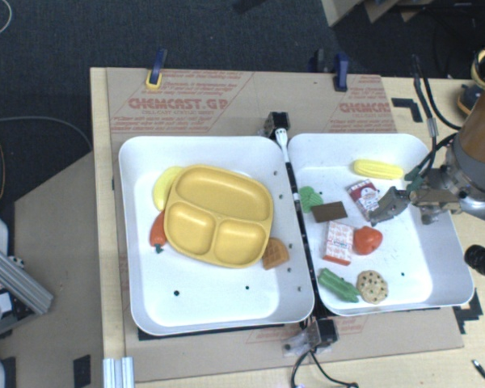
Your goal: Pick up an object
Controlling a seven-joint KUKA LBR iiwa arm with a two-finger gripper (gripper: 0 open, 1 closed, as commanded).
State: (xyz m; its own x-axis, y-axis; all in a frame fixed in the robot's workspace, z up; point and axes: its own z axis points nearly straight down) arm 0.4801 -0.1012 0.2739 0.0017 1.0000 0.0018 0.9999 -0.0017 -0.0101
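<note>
My gripper (386, 207) hangs over the right bin (436, 289), reaching in from the right. Its tip is just right of a small red-and-white packet (362, 192) and just above a red tomato-like piece (369, 239). Nothing is visibly held. Also in this bin are a yellow corn cob (377, 169), a brown chocolate bar (330, 212), a green piece (310, 197), a white-and-red wrapper (339, 242), a green pod (337, 284) and a cookie (373, 285).
The left bin (218, 305) holds a yellow divided plate (218, 215). A yellow piece (165, 183) and a red pepper (158, 231) lie at its left edge, and a brown piece (276, 254) at its lower right. The grey arm (469, 168) enters over the right bin's right rim.
</note>
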